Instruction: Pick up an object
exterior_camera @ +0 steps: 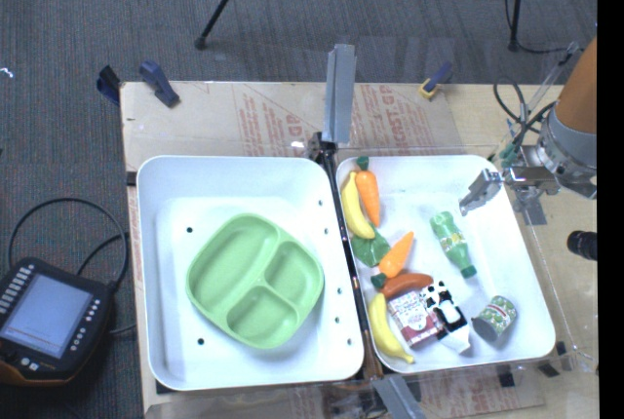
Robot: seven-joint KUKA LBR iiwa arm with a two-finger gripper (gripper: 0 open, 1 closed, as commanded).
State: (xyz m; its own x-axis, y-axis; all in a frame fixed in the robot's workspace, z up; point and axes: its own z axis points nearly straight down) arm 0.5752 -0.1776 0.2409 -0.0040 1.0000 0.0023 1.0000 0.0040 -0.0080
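Claw (499,191) spread open and empty, above and right of green bottle (452,243) in right bin (526,256); pick not yet made.

Fixed overhead cam, slanted, both bins (156,212)
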